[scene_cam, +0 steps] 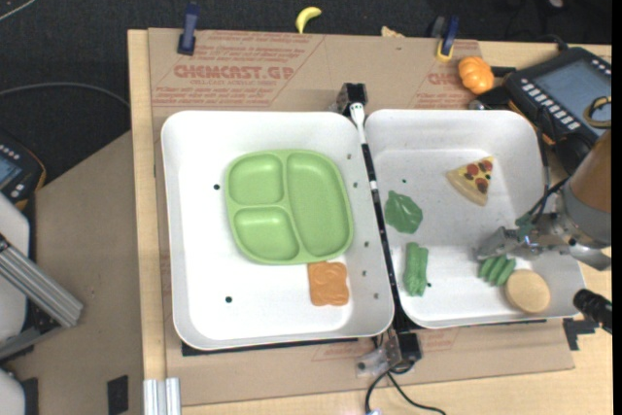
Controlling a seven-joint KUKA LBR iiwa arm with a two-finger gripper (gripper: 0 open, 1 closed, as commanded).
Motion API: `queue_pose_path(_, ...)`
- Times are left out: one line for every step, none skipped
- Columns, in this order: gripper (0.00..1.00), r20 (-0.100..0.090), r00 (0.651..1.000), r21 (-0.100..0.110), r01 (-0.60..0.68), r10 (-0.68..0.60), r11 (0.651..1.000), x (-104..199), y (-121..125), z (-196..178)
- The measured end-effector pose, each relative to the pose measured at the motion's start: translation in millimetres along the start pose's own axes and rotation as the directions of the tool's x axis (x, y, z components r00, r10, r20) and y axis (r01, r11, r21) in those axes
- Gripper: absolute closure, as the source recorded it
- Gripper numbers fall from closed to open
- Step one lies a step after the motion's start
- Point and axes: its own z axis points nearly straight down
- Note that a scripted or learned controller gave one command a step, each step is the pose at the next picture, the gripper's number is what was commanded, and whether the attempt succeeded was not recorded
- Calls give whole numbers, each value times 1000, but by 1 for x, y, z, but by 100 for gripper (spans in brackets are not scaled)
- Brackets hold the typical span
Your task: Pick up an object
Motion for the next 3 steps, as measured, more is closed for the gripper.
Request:
queue_pose_path(0, 23, 1000, -24, -2, 3, 1000, -3, -7, -248)
queue_pose_path(0, 9, 1000, 6, -6, 6, 1000, -3, -10, -109)
queue_pose_path(0, 23, 1000, -25, -2, 2, 1000, -1, -2, -360)
